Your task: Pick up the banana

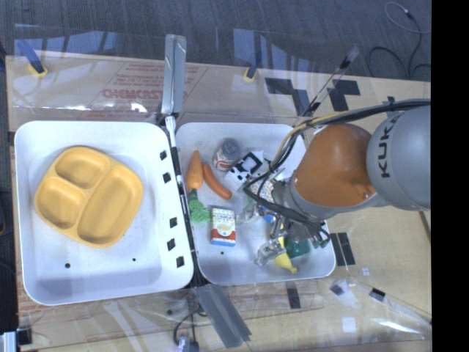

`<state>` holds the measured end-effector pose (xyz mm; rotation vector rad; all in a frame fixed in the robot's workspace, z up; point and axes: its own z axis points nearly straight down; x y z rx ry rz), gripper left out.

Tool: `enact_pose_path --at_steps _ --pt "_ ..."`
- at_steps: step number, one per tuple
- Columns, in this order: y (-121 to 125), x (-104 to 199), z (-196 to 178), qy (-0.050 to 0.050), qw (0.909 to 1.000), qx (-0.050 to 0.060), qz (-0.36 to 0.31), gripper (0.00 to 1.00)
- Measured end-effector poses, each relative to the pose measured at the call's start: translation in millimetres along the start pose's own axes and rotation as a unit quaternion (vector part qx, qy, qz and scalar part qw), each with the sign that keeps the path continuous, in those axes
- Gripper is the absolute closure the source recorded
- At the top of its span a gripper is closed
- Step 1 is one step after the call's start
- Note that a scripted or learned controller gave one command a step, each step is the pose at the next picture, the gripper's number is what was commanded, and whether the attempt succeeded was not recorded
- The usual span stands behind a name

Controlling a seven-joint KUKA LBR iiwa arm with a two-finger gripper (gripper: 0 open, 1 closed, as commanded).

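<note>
The banana [287, 264] shows as a small yellow piece near the front right corner of the right bin [220, 270], mostly hidden under the arm. My gripper [268, 254] hangs low over that corner, right beside the banana's left end and touching or nearly touching it. A green object [300, 247] lies just behind the banana. The grey arm with its orange band [333, 167] covers the right part of this bin.
In the right bin lie a carrot [194, 172], a red sausage-like item [217, 182], a can [227, 153], a small carton [223, 226] and a green leafy piece [198, 210]. The left bin [44, 270] holds a yellow divided plate [89, 195].
</note>
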<state>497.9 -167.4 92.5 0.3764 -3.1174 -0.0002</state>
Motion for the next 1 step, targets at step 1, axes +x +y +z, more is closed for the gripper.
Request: enact_pose_path --at_steps 1 --pt "-15.7 16.2 0.8 0.001 1.0 -0.001 0.009 0.0"
